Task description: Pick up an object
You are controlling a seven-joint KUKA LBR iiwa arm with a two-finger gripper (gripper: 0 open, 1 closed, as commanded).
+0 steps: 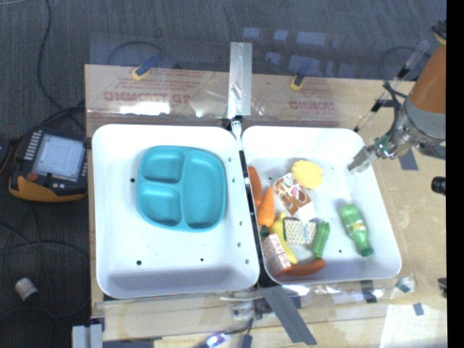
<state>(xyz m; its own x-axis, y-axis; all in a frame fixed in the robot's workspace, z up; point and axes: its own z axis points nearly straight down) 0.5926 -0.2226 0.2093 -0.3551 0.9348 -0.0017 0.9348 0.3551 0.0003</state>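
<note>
The right white bin [373, 187] holds a heap of toy food. In it lie a yellow round piece [307, 173], a white and red packet [293, 194], an orange carrot [267, 206], a cracker box [299, 230], a small dark green piece [320, 239], a red sausage-like piece [305, 268] and a green bottle [355, 229]. My gripper [360, 163] hangs over the bin's upper right corner, above and to the right of the heap, with nothing seen in it. The green bottle lies below it, apart from it.
The left white bin [116, 252] bears a blue sectioned plate [181, 187]. A clear taped sheet [174, 93] covers the bench behind the bins. A teach pendant [49, 165] and cables lie on the floor at the left.
</note>
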